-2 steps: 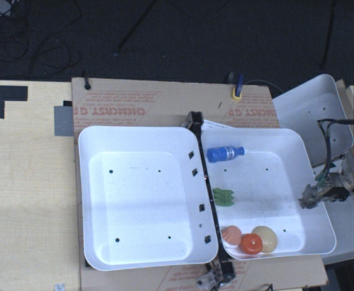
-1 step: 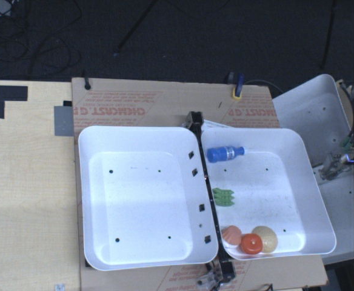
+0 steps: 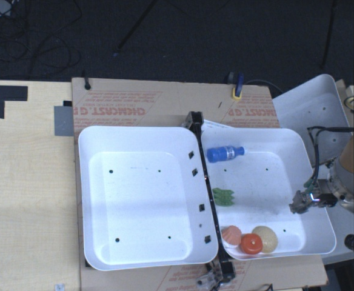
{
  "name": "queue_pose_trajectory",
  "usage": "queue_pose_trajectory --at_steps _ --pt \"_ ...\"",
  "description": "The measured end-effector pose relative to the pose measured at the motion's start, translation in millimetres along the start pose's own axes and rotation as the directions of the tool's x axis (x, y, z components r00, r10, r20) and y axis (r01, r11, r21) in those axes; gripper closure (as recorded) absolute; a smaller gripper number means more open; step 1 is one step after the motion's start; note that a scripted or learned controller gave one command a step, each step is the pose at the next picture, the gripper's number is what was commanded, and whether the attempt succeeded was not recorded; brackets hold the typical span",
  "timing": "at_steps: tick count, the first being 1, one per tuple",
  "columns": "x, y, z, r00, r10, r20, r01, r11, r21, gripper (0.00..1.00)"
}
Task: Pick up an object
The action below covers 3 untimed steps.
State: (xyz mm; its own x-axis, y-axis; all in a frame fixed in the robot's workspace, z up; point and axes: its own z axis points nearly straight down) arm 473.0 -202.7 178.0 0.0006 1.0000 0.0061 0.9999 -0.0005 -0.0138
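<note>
The right bin [image 3: 268,143] holds a blue bottle [image 3: 225,154] lying on its side near the back left. A small green object [image 3: 223,197] lies by the divider at mid-left. At the front sit a pale pink round piece [image 3: 231,235], a red round piece [image 3: 251,244] and a beige round piece [image 3: 265,238], close together. My gripper [image 3: 302,202] hangs over the right bin's right side, away from all of these, with nothing visible between its fingers.
The left bin [image 3: 140,199] sits beside the right one, parted by a black divider [image 3: 204,193]. Both rest on brown cardboard [image 3: 165,105]. A cable [image 3: 315,156] loops by the arm at the right.
</note>
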Motion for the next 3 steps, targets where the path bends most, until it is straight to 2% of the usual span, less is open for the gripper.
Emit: queue_pose_trajectory --at_steps 1,2,3 --pt "-2.1 1.9 -6.9 1.0 0.002 0.005 -0.002 1.0 -0.011 0.0" --pt "-2.7 1.9 -16.8 1.0 0.002 0.004 -0.002 1.0 -0.01 1.0" --pt "-10.8 70.0 25.8 1.0 -0.003 0.007 0.003 1.0 -0.013 1.0"
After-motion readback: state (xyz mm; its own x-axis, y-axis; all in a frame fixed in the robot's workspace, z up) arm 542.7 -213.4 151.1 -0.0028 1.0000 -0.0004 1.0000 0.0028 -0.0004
